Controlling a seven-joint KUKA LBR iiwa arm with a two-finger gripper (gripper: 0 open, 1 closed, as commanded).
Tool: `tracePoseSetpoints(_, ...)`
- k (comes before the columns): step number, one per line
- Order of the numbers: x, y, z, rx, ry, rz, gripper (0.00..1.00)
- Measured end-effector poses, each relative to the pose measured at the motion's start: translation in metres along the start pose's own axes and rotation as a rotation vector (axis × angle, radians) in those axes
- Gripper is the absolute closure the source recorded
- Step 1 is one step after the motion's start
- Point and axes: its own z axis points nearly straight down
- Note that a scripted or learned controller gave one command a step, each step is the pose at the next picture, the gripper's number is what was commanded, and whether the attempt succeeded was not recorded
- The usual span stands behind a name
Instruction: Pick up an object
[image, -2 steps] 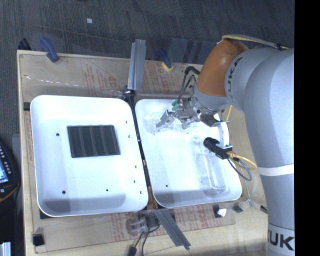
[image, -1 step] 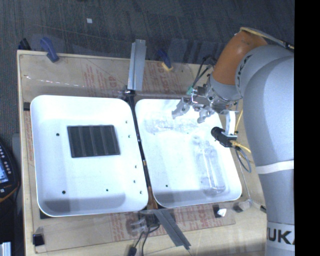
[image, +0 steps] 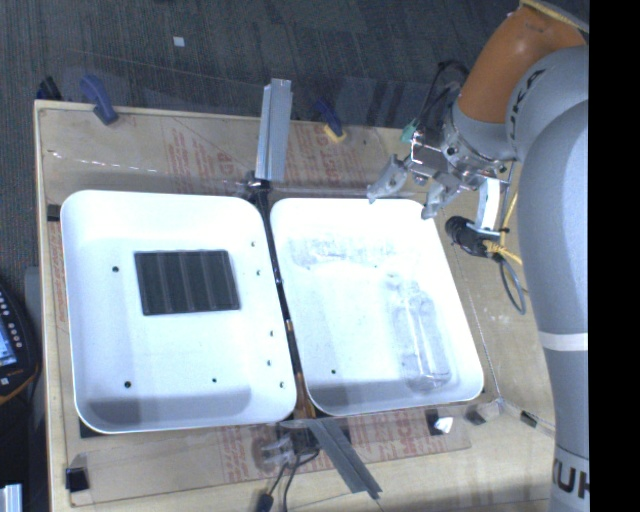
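A: Gripper, position?
B: It is seen over the far right corner of the right bin, just above the rim. It is carried by the arm, which is entered from beyond the bin's right side.

A: Fingers?
B: They are spread wide apart. Nothing is held between them; only the bin's rim and white floor are seen in the gap.

A: Objects that could be picked?
B: Two are noted. A clear bottle is laid flat inside the right bin, along its right wall, reaching toward the near right corner. It is well apart from the gripper, on the near side of it. A dark ribbed slab is laid flat in the left bin, which is set against the right bin's left wall.

A: Anything else in the right bin?
B: A faint, hazy patch is seen near its far wall, left of the gripper. It cannot be told what it is.

A: Contact with either object?
B: None is seen. Both are left lying on the bin floors.
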Motion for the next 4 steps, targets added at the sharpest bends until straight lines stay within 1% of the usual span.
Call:
tracePoseSetpoints(1,-0.006,-0.03,0.009,0.005,0.0,-0.135,0.0)
tracePoseSetpoints(2,0.008,-0.006,-0.012,-0.002,-0.001,-0.448,0.0)
tracePoseSetpoints(3,-0.003,-0.055,0.153,0.005,0.0,-0.237,0.0)
tracePoseSetpoints(4,0.065,-0.035,0.135,0.048,-0.015,-0.372,0.0)
